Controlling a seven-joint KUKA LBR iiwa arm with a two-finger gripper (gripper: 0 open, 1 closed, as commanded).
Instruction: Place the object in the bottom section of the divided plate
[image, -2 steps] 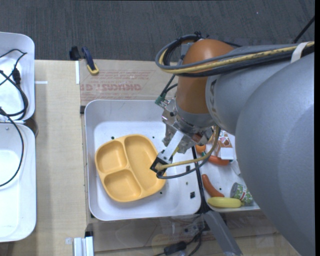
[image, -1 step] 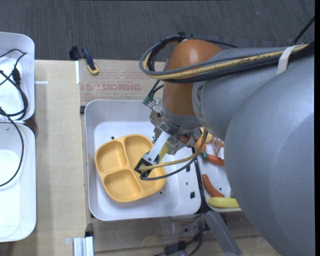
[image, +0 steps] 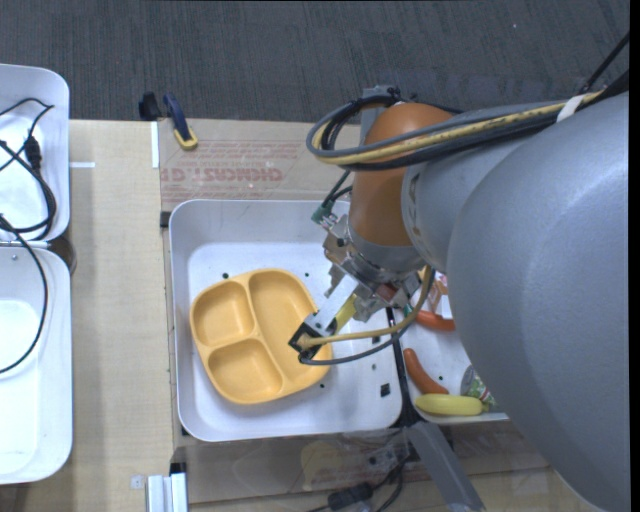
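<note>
plate: 1 yellow divided plate (image: 240, 335), 3 sections, flat in a white bin (image: 182, 300) | jaws: over the plate's right rim beneath the orange wrist, open or closed I can't tell | neighbouring bin (image: 446, 350): 2 red sausages (image: 436, 321), 1 banana (image: 450, 404)

Divided plate (image: 240, 340): yellow-orange plastic, smooth, matt to faintly satin; white bin (image: 182, 300): smooth plastic with a soft sheen. Bench (image: 115, 300): pale wood-grain face, matt; on it a sheet of brown cardboard (image: 240, 172), dull, printed. Arm (image: 540, 260): smooth grey shell, satin; orange band (image: 390, 180) glossier, catching light; floor (image: 300, 50): dark, rough, carpet-like weave.
</note>
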